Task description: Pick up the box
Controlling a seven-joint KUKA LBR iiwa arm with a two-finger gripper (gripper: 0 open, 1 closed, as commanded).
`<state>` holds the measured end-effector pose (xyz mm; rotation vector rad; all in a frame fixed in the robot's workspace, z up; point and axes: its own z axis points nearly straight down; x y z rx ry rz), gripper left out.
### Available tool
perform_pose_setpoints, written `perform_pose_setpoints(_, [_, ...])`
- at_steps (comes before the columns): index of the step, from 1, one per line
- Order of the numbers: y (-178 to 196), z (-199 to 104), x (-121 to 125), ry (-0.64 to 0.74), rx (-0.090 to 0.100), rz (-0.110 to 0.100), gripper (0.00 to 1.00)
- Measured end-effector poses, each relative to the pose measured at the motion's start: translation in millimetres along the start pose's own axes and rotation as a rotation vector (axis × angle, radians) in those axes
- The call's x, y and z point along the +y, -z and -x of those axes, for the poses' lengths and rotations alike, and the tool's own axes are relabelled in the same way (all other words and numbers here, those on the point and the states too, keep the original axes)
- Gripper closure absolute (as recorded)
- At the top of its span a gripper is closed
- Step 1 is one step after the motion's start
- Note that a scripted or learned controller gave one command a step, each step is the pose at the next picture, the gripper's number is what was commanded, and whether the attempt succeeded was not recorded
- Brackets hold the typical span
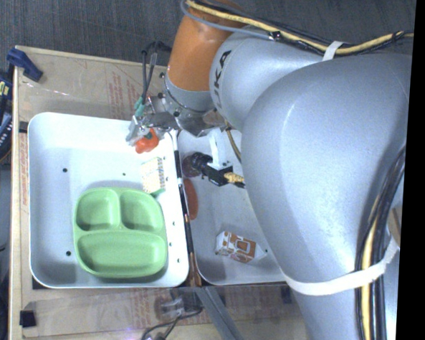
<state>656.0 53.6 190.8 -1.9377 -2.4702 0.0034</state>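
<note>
A small brown and white box point(236, 246) lies on its side in the right bin point(213, 273), near the front, partly under the arm. A pale beige waffle-patterned packet point(153, 173) leans against the right wall of the left bin point(46, 191). My gripper point(141, 131) hangs over the far right corner of the left bin, well away from the brown box. A small orange-red object point(145, 142) sits right at the gripper's tip; whether it is held is unclear.
A green three-compartment tray point(120, 232) fills the front of the left bin. A reddish-brown sausage-shaped item point(190, 198) lies along the left wall of the right bin. The arm's bulk covers much of the right bin.
</note>
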Motion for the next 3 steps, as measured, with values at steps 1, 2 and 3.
perform_pose_setpoints(1, [-78,-66,-66,0.266,-0.002,0.014,1.00])
perform_pose_setpoints(2, [61,-73,3,0.248,0.000,0.004,1.00])
perform_pose_setpoints(3, [-1,-31,-84,0.247,0.000,-0.002,1.00])
